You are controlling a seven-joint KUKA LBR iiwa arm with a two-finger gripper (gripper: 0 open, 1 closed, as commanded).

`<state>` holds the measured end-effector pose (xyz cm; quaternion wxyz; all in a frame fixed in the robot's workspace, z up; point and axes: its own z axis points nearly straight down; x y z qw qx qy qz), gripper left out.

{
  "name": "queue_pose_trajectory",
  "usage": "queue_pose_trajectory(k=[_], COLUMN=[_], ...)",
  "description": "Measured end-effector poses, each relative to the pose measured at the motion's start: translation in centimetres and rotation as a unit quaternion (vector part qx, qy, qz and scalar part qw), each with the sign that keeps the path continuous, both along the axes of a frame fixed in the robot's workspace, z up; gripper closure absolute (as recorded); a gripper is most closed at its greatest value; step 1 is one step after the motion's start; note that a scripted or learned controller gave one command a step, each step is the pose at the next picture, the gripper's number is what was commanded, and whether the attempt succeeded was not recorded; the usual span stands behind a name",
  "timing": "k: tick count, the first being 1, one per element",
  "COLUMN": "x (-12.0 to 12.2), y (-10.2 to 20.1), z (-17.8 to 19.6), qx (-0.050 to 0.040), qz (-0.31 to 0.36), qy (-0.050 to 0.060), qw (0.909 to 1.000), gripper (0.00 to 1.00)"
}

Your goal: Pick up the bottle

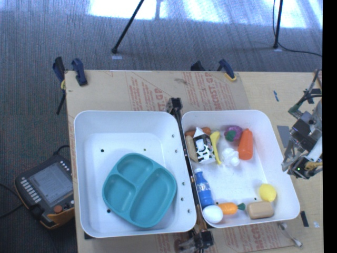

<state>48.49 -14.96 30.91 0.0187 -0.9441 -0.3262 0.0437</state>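
The bottle (204, 188) lies on its side in the right bin (274, 136), along that bin's left wall, its blue body running from the middle of the wall down toward the lower left corner. The jaws (297, 165) hang at the right edge of the frame, just outside the right bin's right rim and well apart from the bottle; whether they are spread or pressed together cannot be told, as the wrist is a tangle of dark parts and cables. Nearest them inside the bin sit a yellow lemon (267, 192) and a tan bread roll (260, 210) in the lower right corner. Below the bottle rest a white egg (212, 214) and a small carrot (229, 208). Above it stands a black-and-white milk carton (204, 146), with a banana (215, 144), an orange carrot-like piece (245, 144) and a purple item (232, 133) in the upper part. The left bin (89, 136) holds a teal divided plate (139, 190). Both bins rest on the bench (152, 88).
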Motion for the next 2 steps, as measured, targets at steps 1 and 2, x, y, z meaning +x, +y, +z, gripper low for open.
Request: queue_pose_trajectory(k=[1, 2], x=[0.08, 0.18], y=[-0.02, -0.04], z=[0.54, 1.09], qx=[0.0002, 0.0002], qz=[0.006, 0.012], qy=[0.004, 0.008], qw=[1.0000, 0.9999], gripper=[1.00, 1.00])
